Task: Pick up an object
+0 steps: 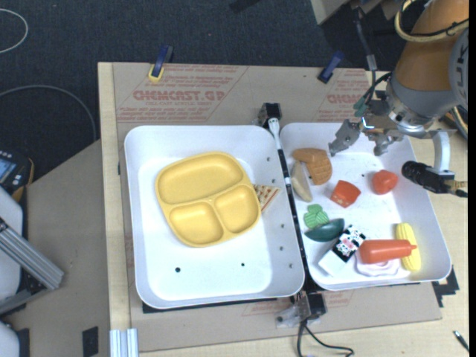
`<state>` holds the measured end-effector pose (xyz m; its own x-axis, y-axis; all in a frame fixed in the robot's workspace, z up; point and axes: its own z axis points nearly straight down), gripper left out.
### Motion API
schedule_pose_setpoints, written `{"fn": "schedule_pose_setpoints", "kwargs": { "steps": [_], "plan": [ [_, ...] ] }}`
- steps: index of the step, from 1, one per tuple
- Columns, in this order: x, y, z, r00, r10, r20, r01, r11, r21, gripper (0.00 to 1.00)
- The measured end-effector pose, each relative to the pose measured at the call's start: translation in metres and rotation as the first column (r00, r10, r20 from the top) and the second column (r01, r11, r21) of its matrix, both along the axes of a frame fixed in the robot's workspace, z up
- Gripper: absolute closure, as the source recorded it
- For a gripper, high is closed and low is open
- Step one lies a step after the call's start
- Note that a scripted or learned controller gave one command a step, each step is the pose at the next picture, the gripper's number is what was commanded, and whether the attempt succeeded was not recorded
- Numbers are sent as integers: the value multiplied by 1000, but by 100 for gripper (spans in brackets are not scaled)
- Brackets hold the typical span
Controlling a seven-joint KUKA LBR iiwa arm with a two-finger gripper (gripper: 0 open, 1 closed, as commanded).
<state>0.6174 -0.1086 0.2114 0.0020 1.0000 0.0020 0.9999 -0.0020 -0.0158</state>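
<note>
The gripper (362, 137) hangs over the far edge of the right bin (433, 222), its two fingers spread apart with nothing between them. One finger (343, 137) points toward the bread; the other finger (383, 143) sits nearer the arm (428, 58), which enters from the right with its orange band uppermost.

Right bin contents:
- A brown bread roll (313, 164) lies near the far left corner, just below the gripper and apart from it.
- A pale wedge-shaped piece (300, 183) rests against the roll's near side.
- A red block (345, 193) lies near the middle of the bin.
- A second red piece (384, 181) lies to its right, well apart from the fingers.
- A green leafy item (315, 216) and a dark green item (324, 231) lie by the left wall.
- A small black-and-white item (347, 245) sits beside the dark green one.
- A red-orange carrot (384, 250) lies across a white and pink piece (375, 267).
- A yellow corn cob (408, 245) touches the carrot's right end.

Left bin (141, 222) contents:
- A yellow divided plate (207, 198) occupies the middle.
- A tan waffle-patterned piece (266, 195) touches the plate's right edge.
</note>
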Motion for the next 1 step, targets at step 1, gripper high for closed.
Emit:
{"fn": "schedule_pose_setpoints", "kwargs": {
  "steps": [1],
  "plan": [
    [2,0,9,1000,2,14,-2,1000,-1,0]
  ]
}}
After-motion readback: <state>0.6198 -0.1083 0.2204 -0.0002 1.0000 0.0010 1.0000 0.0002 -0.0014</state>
